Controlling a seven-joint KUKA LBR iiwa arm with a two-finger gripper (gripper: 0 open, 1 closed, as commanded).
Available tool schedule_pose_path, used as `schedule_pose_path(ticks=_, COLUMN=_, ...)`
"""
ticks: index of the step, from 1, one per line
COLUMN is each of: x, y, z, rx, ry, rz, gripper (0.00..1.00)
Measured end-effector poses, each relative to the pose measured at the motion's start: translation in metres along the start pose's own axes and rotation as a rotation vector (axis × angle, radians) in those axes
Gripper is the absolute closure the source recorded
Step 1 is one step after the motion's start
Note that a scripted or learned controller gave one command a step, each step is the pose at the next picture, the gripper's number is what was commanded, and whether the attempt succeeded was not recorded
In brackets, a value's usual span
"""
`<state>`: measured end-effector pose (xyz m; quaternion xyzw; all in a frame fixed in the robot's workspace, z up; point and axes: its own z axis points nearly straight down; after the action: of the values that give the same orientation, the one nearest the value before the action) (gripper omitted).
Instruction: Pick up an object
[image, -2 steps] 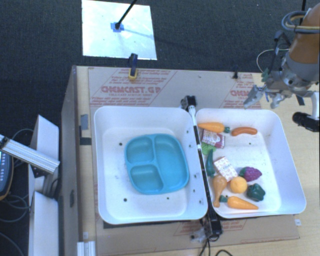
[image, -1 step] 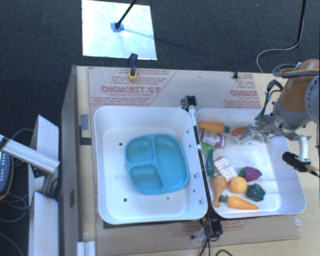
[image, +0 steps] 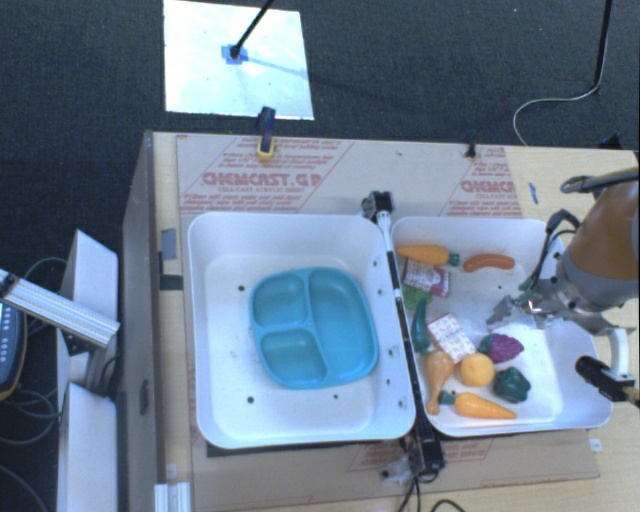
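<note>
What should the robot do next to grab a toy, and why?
Probably lower a little toward the purple plastic toy vegetable, since the gripper hangs just above it in the right-hand shallow white bin and holds nothing I can see.

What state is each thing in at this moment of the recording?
claw: over the right bin, nothing seen between its fingers
blue tray: flat in the left bin, compartments bare
orange: resting in the right bin
carrot: lying on its side near the front wall
hot dog: lying near the back wall
purple toy: resting beside the orange
</note>
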<state>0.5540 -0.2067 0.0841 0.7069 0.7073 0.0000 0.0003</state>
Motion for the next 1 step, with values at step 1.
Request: schedule_pose_path(ticks=1, x=0.0729, y=-0.0674, z=-0.0008, rx=0.000, ry=0.001, rz=-0.001, gripper=0.00)
